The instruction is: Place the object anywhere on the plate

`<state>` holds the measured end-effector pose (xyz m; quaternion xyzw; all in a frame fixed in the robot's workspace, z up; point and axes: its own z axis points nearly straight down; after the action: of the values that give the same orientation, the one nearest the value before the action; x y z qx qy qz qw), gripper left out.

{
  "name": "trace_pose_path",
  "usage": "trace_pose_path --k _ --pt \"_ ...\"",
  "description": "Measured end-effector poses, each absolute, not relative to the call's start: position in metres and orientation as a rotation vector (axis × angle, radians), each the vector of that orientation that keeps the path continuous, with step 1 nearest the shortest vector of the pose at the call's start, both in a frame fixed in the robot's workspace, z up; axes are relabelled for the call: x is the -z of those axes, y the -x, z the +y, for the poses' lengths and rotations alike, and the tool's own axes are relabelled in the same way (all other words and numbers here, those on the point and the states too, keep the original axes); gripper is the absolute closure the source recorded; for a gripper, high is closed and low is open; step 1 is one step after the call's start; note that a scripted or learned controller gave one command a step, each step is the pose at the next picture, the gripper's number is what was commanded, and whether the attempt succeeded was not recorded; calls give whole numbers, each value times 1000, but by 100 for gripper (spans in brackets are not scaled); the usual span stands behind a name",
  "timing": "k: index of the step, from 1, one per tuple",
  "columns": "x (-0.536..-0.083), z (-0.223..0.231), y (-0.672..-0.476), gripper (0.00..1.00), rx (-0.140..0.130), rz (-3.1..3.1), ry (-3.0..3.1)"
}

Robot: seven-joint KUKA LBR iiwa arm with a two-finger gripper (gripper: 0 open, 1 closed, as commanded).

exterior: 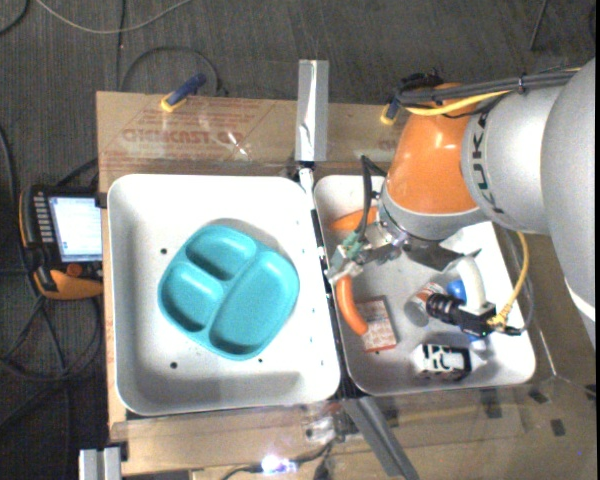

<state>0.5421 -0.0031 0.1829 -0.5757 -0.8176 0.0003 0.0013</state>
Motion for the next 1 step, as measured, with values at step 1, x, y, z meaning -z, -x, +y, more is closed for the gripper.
trace_pose_path --k 1 --pt "-183 98 -544 100 -3 -2712 1581"
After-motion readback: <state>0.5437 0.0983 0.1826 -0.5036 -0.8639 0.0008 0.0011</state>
